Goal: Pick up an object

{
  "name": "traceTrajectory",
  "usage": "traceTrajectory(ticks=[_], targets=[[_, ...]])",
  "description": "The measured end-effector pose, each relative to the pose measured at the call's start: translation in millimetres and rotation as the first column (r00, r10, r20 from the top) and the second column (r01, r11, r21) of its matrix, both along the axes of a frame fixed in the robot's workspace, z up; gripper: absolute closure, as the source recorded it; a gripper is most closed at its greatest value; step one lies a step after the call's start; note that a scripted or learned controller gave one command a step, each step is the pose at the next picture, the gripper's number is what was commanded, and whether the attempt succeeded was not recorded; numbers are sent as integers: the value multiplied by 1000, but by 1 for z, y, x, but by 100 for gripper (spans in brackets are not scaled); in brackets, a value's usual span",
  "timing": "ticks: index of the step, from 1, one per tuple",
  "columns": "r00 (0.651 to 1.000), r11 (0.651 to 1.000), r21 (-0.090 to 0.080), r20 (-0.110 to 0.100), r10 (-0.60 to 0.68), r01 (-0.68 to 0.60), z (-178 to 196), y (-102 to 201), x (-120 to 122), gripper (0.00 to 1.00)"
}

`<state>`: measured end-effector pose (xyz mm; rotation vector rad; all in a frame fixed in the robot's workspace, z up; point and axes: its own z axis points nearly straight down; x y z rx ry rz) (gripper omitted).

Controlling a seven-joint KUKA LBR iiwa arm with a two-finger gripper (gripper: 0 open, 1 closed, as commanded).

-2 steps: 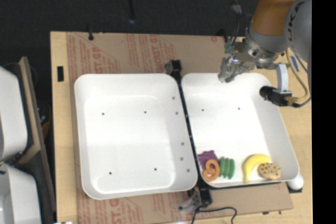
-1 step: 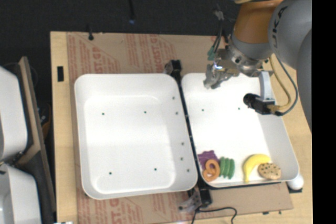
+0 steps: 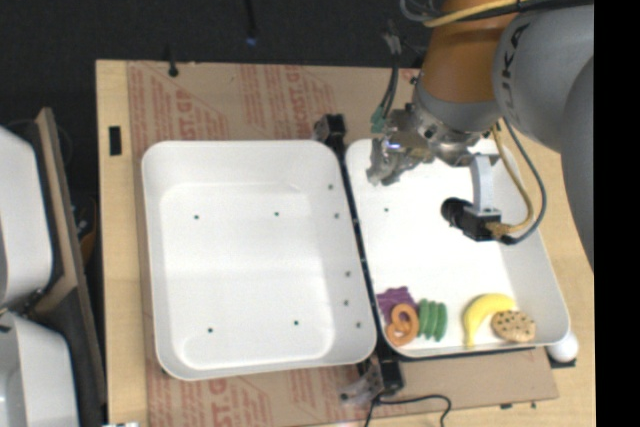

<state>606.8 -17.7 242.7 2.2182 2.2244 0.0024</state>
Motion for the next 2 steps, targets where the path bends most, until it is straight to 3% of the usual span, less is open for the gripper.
traceTrajectory(ticks=[2], targets=[[1000,1000,0,-1,0,0,-10,88,-42,100]])
